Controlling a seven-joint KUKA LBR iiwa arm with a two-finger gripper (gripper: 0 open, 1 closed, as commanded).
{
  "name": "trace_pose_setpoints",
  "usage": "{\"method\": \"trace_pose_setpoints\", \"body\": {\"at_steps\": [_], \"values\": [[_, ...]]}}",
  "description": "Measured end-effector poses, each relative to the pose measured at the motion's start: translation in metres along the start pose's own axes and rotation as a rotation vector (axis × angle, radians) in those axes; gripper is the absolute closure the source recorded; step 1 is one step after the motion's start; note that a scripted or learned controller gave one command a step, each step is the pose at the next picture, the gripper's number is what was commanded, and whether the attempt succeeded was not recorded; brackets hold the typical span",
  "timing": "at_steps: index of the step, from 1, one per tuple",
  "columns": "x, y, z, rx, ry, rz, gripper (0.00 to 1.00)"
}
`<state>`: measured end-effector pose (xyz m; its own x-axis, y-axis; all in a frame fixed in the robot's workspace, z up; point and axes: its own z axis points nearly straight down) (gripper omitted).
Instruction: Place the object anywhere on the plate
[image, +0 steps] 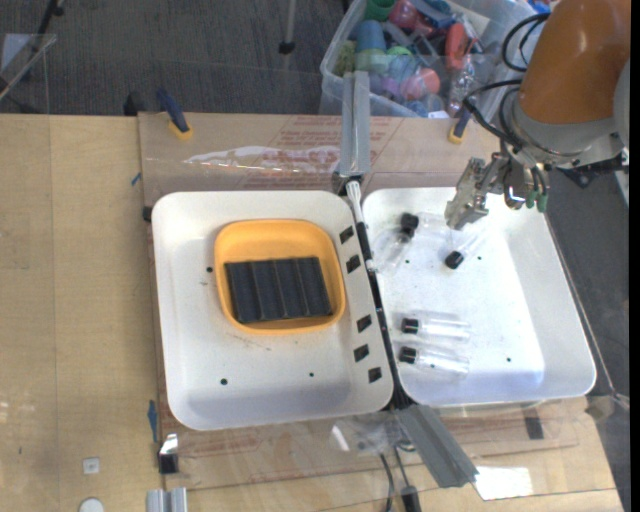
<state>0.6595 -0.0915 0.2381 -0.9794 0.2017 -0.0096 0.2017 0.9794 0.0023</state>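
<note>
A: Where is the tool (468, 208) sitting right now?

B: It is hovering over the upper part of the right bin (560, 330), just beside a small black-capped clear vial (462, 252). Whether it is open or closed, I cannot tell; it is reading as a pale blur from above, and nothing is showing clamped in it.

A: And the object?

B: Several clear vials with black caps are lying in the right bin: one near the divider at the top (408, 224), the one beneath the tool, and two (432, 326) lower down, side by side. None is resting on the yellow plate (280, 238) in the left bin (190, 340), which is carrying a dark ribbed insert (278, 290).

A: How are they lying?

B: The lower pair are lying flat, long axes running roughly left to right, caps pointing toward the divider. The vial under the tool is looking tilted, cap toward the lower left, though its clear body is hard to trace.

A: What is worrying you?

B: The vials are round and slick, so I am expecting one to roll or squirt out as the tool closes. The transparent bodies are also making the aim uncertain, and a weak pinch could be dropping it over the divider.
</note>
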Motion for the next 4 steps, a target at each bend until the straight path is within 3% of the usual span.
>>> {"method": "trace_pose_setpoints", "body": {"at_steps": [1,3,4], "values": [[-0.005,-0.026,0.005,0.000,0.001,-0.041,1.00],[-0.012,-0.030,-0.002,0.000,0.000,-0.173,1.00],[-0.014,-0.041,-0.001,-0.001,-0.001,-0.374,1.00]]}}
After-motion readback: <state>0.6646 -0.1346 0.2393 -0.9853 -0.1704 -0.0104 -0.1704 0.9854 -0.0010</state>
